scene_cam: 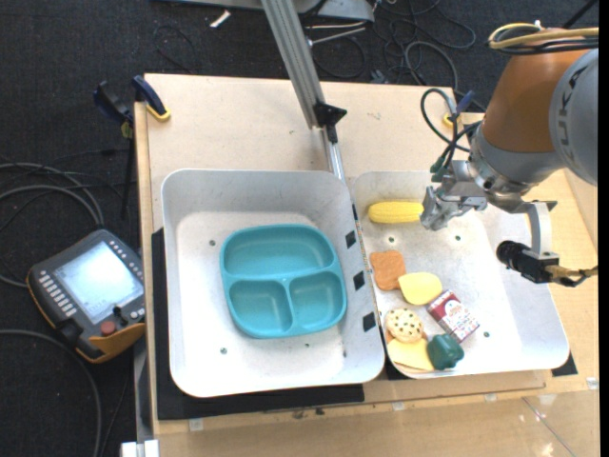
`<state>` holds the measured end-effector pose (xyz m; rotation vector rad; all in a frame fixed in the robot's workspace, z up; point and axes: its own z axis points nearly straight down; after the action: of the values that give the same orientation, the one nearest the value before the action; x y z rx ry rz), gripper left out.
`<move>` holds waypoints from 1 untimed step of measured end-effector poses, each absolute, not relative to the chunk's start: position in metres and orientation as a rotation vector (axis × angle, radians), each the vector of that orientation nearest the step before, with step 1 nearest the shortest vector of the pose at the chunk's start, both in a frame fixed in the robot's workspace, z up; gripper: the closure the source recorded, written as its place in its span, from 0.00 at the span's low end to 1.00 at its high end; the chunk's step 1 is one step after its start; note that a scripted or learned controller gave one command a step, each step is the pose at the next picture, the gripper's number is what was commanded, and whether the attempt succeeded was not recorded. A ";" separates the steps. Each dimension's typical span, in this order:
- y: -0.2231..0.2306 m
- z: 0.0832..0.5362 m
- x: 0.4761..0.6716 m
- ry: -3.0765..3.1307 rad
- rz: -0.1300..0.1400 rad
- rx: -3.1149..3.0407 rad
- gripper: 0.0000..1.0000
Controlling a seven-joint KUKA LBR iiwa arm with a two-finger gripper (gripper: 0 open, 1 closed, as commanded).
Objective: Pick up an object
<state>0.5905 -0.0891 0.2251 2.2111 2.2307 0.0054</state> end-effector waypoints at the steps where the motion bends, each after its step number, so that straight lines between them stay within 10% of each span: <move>1: -0.041 0.235 0.604 2.230 0.005 2.212 1.00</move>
<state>0.6037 -0.0407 0.2353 2.2119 2.2301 0.0049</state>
